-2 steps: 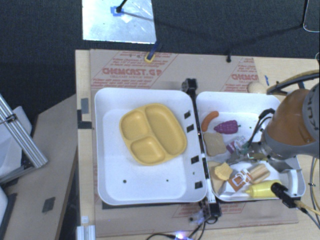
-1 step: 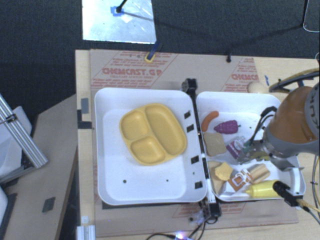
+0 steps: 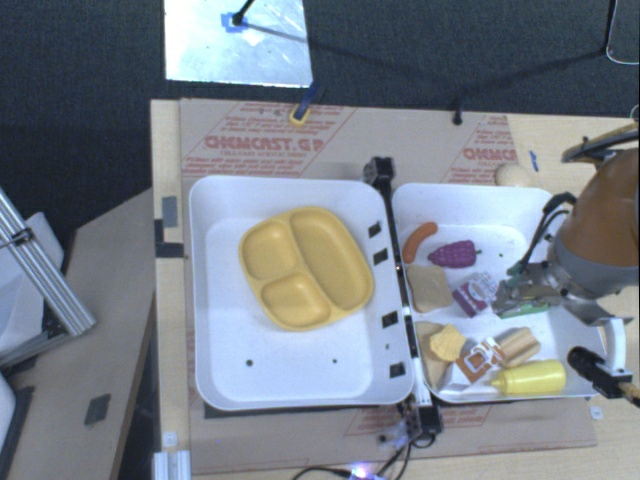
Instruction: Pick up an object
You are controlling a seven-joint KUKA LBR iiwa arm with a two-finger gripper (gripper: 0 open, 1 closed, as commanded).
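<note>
Right bin (image 3: 470, 196), purple grapes (image 3: 453, 255), ridged

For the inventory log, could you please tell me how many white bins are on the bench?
2: the left bin holds a yellow tray; the right bin holds the small items.

Arm (image 3: 600, 228) reaches in from right, hand (image 3: 520, 293) lowered.

place: robotics lab | cues: bench (image 3: 250, 133) with white bins (image 3: 215, 298), aluminium framing (image 3: 40, 273)
</note>
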